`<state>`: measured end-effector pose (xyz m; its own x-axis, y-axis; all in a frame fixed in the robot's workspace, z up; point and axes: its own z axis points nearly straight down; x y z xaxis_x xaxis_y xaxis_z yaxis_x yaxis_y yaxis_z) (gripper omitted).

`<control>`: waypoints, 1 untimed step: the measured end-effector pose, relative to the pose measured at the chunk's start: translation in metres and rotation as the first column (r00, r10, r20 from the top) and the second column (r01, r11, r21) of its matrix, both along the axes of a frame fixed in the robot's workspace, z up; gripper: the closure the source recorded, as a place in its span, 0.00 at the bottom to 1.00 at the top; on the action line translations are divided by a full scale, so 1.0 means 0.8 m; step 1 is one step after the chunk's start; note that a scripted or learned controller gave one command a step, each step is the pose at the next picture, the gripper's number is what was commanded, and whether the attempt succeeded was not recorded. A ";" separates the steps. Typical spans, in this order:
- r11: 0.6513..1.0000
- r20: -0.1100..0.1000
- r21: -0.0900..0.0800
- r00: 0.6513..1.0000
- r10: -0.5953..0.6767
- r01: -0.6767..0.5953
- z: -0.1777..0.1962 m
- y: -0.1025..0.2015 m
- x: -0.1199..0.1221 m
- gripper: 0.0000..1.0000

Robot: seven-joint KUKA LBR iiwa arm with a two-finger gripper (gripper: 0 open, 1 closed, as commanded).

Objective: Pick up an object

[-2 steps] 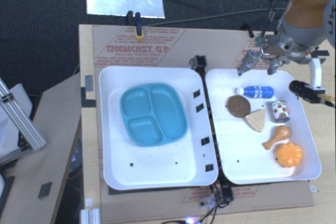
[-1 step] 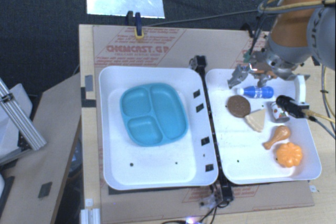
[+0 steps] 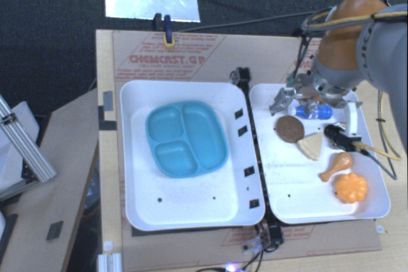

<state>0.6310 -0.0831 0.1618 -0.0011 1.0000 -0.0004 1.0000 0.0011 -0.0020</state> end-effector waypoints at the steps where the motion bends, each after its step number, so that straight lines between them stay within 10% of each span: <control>1: 1.000 0.001 0.001 1.000 0.000 0.000 -0.052 0.001 0.000 0.00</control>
